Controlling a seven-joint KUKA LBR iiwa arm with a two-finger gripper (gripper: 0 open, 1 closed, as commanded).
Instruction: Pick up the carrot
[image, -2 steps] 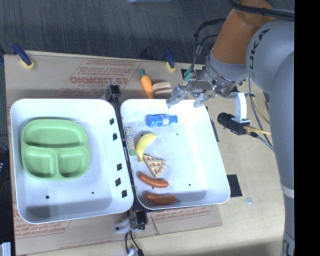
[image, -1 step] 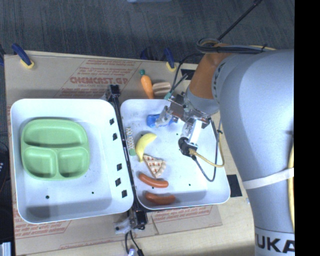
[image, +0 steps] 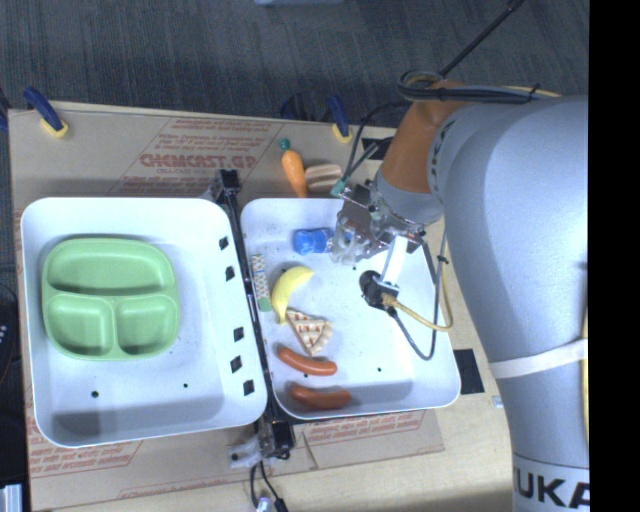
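**Carrot sat outside the bin, tool hovered inside it**

So the carrot (image: 292, 172) was lying on the table (image: 150, 160), just past the far rim of the right bin (image: 420, 385), green tip pointing away, right next to a tan bun-looking thing (image: 322, 177). The tool (image: 352, 240) was over the far part of that same bin, close to a blue item (image: 311, 240), so the carrot was up and to the left of it in the shot, near but not touching. Couldn't tell how the tool was set, too cluttered there. Also in that bin: a banana (image: 287, 287), a waffle-ish wedge (image: 309, 330) and two sausages (image: 307, 363). The left bin (image: 200, 400) had a green divided tray (image: 110, 296).
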